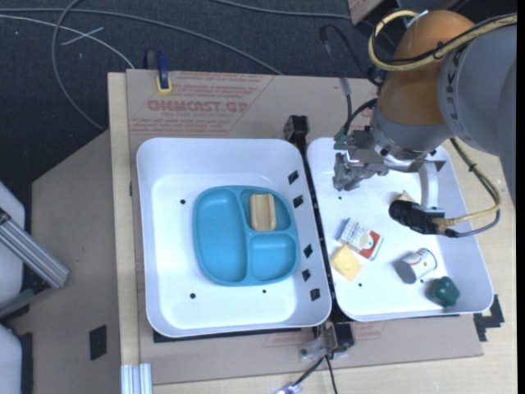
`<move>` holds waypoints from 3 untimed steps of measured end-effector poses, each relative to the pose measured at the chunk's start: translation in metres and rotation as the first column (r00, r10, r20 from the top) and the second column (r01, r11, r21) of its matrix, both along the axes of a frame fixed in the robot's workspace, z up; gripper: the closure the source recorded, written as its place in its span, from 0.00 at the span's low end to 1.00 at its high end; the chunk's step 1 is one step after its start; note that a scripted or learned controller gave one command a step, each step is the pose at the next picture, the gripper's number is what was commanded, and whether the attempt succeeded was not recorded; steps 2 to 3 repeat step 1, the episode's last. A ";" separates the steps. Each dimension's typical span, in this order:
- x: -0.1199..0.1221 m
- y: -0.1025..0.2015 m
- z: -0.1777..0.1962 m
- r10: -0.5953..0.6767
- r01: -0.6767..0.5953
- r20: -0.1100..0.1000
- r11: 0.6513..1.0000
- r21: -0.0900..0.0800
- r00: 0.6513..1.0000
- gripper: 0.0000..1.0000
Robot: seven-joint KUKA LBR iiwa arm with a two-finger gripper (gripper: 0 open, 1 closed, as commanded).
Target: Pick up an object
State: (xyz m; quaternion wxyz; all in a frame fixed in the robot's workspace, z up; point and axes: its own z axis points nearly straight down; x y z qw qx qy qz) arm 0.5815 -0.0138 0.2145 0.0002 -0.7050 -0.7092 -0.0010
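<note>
- Your gripper (pixel 351 173) hangs over the right bin's (pixel 467 257) far left corner; whether it's clenched, you cannot tell.
- Nearest candidates: the small printed packet (pixel 361 238) and the yellow block (pixel 346 263) (touching corners), near the bin's left wall.
- The block looks light and soft; take it across its flat sides.
- The blue tray (pixel 234 240) sits in the left bin.

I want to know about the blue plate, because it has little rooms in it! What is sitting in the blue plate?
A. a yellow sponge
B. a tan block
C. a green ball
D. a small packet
B: the tan block lies in the upper right compartment of the blue plate, which sits in the left bin.
</note>
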 end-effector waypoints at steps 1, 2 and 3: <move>0.029 0.054 0.012 0.001 -0.001 0.003 1.000 0.001 1.000 1.00; 0.029 0.054 0.012 0.001 -0.001 0.003 1.000 0.001 1.000 1.00; 0.029 0.054 0.012 0.001 -0.001 0.003 1.000 0.001 1.000 1.00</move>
